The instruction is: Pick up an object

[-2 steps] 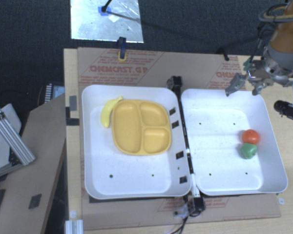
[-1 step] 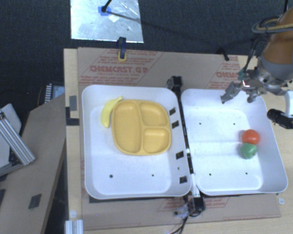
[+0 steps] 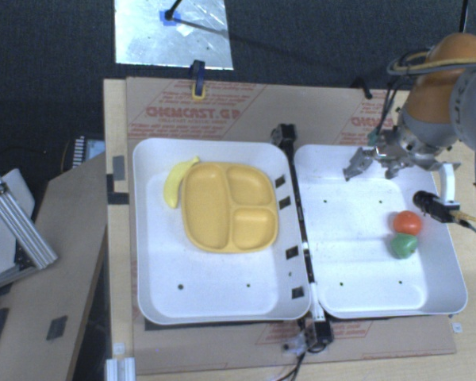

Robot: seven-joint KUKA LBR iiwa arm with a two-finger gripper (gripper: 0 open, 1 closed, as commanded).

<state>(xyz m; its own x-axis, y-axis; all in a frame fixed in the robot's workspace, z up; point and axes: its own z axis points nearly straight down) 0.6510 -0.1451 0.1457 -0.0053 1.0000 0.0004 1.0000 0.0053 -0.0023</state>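
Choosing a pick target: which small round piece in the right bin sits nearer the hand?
The red one, lying just above the green one and closer to the hand.

bench (image 3: 119,213) bears two white bins (image 3: 155,292) side by side.

arm: comes in from the right, grey with the orange band up top, wrist bent down and leftward | gripper (image 3: 374,165): hanging low, two fingers splayed wide apart | grip: nothing between the fingers far as I can see
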